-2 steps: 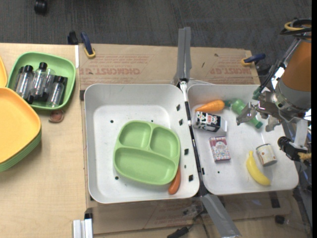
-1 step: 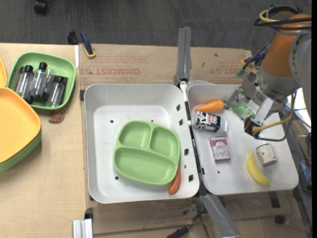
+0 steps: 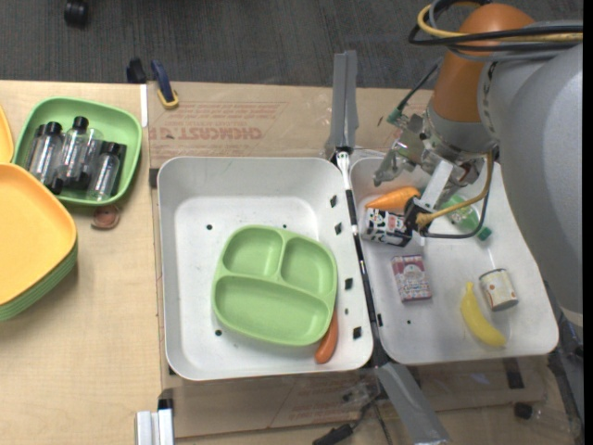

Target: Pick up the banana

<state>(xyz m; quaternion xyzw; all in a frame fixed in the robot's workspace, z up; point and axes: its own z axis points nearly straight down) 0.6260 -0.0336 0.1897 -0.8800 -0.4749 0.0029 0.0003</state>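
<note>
gripper point(image 3: 400, 176) hangs by the carrot point(image 3: 393, 197), well apart from the banana point(image 3: 483, 319), so no pick; open or closed, can't tell

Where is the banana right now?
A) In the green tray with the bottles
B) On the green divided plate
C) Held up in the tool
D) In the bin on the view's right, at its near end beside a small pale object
D: the banana lies flat on the floor of the bin on the view's right, towards its near end, next to a small pale object.
</note>
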